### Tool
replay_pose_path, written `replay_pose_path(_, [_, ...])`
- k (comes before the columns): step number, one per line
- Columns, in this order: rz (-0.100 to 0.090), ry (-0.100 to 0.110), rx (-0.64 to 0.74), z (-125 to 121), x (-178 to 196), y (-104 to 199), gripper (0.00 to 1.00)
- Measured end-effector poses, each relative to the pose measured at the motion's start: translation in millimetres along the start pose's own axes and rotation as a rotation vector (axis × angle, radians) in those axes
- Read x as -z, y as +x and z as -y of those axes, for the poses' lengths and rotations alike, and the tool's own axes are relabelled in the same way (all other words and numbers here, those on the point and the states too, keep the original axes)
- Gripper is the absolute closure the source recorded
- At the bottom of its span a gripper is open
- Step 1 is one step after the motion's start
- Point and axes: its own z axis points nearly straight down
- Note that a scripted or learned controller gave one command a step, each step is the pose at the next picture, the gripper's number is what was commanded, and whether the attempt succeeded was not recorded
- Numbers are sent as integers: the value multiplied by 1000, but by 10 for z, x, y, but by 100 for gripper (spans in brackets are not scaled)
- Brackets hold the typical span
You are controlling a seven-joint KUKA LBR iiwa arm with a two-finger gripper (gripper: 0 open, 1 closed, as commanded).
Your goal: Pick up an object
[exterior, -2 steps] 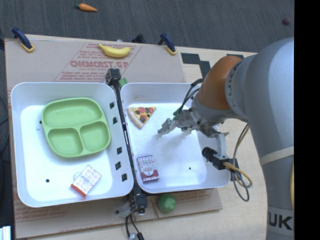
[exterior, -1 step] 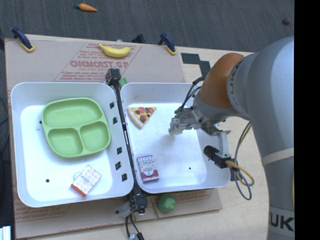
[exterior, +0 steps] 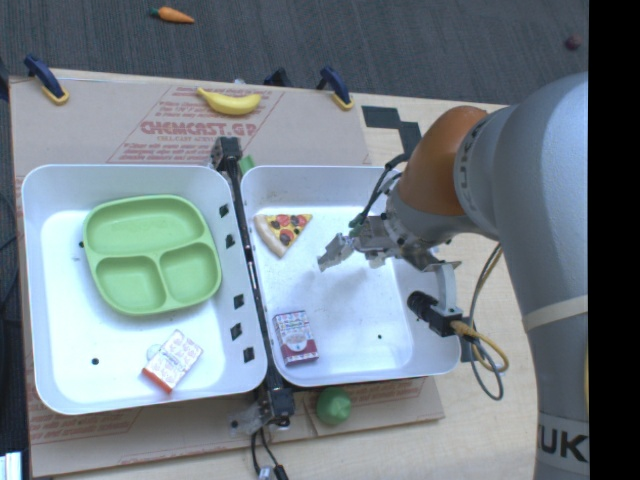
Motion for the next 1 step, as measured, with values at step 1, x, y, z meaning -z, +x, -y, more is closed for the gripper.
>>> replay_pose_path(1, [1,1,-3,966,-107,-253,0])
